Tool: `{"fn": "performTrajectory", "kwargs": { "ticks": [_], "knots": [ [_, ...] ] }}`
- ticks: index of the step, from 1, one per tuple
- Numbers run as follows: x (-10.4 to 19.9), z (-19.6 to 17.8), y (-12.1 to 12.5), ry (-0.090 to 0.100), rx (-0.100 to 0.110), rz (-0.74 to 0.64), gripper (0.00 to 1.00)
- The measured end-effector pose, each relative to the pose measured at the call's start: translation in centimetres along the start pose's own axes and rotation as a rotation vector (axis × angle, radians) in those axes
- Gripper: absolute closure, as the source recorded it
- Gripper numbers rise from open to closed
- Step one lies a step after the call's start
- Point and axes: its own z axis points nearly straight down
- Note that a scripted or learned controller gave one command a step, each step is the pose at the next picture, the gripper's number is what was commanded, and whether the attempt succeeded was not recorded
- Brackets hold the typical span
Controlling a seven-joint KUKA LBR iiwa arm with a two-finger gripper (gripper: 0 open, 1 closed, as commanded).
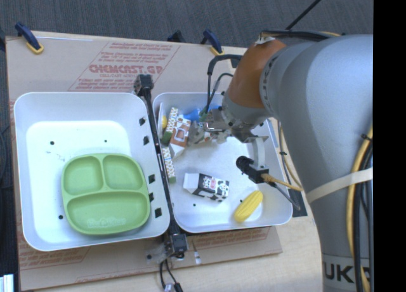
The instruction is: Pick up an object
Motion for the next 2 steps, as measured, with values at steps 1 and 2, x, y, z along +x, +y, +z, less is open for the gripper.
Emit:
{"fn": "performTrajectory", "kwargs": {
  "ticks": [1,2],
  "knots": [
    [-0.1,-1.0,0.0,-0.001,0.002,-0.002,1.0],
    [4.5,-12.3,-3.9,0.012,-0.006,-0.005,1.0]
  ]
}}
